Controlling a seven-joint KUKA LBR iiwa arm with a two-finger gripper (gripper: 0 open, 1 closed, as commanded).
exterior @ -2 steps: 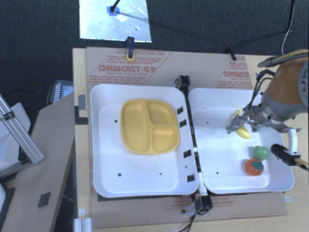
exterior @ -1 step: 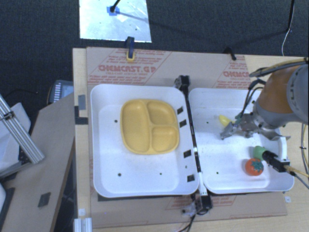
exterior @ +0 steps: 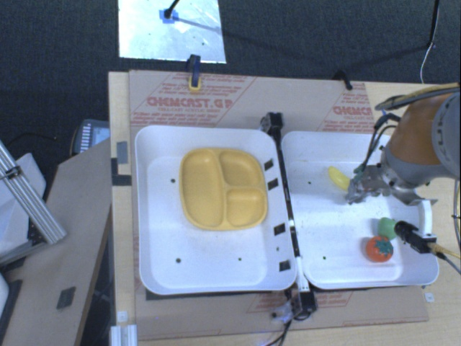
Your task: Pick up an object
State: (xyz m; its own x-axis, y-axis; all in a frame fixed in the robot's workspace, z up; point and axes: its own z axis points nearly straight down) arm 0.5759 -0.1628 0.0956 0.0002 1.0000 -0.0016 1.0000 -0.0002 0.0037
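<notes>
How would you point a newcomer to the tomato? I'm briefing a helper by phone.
Look in the right bin, toward its near right corner. The tomato sits there beside a green piece; it is the one round orange-red thing with a green top.

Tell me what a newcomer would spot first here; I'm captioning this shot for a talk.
The yellow divided plate in the middle of the left bin draws the eye first. Next comes the grey and orange arm reaching in from the right, its gripper low in the right bin beside a small yellow piece. An orange-red toy and a green one sit near that bin's lower right corner.
</notes>
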